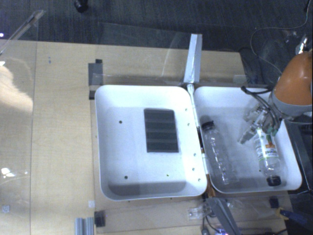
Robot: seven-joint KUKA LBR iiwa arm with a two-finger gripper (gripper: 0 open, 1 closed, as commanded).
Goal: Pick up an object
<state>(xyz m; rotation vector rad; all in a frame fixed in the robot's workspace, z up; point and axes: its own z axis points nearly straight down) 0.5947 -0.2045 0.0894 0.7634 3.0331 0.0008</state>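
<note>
Across the pale wooden table (54,146) sit two shallow white bins, with dark carpet behind. Left bin (110,131) carries a dark ribbed pad (161,130). Right bin (230,99) holds a clear plastic bottle (216,153) with a black cap lying by its left wall, and a labelled bottle (267,153) whose print is too small to read. Above the labelled bottle's upper end hang the jaws of the gripper (258,125); whether they are wide or narrow cannot be told.

clear glossy plastic bottles (217,153), matt wooden bench (54,131).
</note>
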